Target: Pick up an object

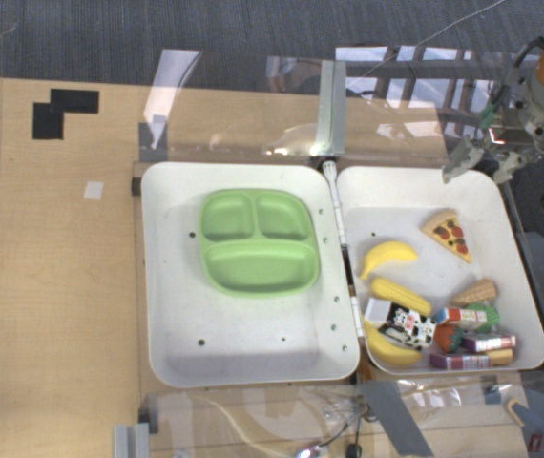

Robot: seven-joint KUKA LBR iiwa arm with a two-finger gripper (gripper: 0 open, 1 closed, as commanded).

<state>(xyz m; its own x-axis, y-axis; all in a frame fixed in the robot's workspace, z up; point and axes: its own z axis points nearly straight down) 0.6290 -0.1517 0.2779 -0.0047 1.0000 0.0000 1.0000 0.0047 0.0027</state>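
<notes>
So the claw [479, 163] hangs over the right bin's [501, 191] far right corner, and honestly I can't tell how it's set. The pizza slice [447, 234] is the nearest pick, lying just below and slightly left, long axis slanting down-right, with bare floor all round. Everything else huddles at the near edge: bananas [388, 256], bottles [472, 346].

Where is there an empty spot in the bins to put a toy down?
Bare floor rings the green tray in the left bin, widest along its near edge. In the right bin, the far strip behind the pizza slice and banana is free. Its near end is crowded with toys.
</notes>
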